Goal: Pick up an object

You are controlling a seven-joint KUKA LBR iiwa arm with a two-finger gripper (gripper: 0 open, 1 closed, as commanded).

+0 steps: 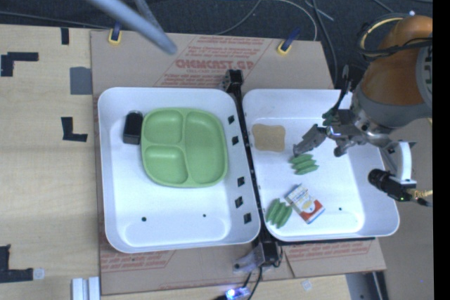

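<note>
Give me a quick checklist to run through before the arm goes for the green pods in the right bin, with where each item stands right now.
1. Target in sight: upper green pods lie uncovered on the floor of the right bin. Ok.
2. Gripper near target: gripper sits just above the pods. Ok.
3. Nothing between the fingers: nothing shows there. Ok.
4. Finger opening wide enough for the pods: cannot tell.
5. Neighbours apart from target: tan sponge up-left, red and white packet and second green pods below, all separate. Ok.
6. Left bin items out of the way: green divided plate and black block lie across the divider. Ok.
</note>
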